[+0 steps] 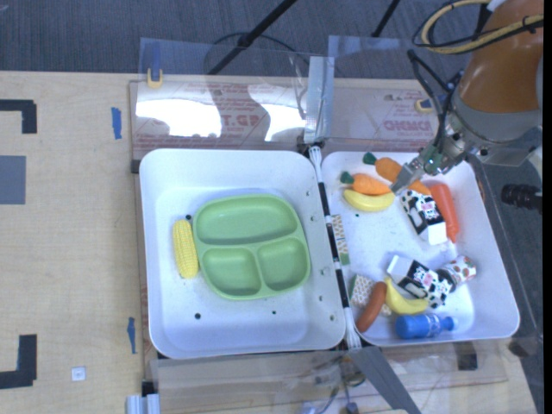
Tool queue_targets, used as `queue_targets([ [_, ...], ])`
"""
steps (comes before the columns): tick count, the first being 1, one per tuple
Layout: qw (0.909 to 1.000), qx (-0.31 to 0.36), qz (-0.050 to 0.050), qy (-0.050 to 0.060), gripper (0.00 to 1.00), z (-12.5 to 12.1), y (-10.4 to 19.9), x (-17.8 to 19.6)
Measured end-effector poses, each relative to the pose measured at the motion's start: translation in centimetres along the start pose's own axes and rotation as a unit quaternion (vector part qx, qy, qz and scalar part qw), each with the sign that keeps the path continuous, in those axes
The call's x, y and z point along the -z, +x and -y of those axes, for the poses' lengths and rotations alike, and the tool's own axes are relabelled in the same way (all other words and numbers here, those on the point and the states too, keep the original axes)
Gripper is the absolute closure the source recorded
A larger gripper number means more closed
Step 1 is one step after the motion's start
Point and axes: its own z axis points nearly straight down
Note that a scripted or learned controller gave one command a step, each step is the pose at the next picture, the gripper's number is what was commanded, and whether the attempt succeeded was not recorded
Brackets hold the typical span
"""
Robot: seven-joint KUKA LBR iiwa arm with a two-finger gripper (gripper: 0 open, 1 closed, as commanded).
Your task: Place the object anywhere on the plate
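A green divided plate (250,246) lies in the left bin (164,179) with nothing on it. A yellow corn cob (185,247) rests just off the plate's left rim. My gripper (415,172) hangs over the back of the right bin (496,257). It is just right of an orange carrot (373,183) and above a cow-patterned carton (423,211). A yellow banana (368,200) lies beneath the carrot, and a long orange-red piece (445,210) lies right of the carton. Nothing shows in the gripper's hold.
The front of the right bin holds a second banana (402,299), another cow-patterned carton (424,277), a brown sausage (372,305), a blue bottle (423,325) and a cracker (360,286). A ridge (332,240) divides the bins. Clear panels stand behind them.
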Motion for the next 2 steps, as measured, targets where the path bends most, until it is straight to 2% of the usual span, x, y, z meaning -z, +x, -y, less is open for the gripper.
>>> queue_targets([
  [1, 0.9992, 0.039, -0.001, 0.001, 1.00, -7.1, 4.3, -6.1],
  [2, 0.9886, -0.151, 0.000, 0.000, 1.00, -4.2, 9.8, 3.5],
])
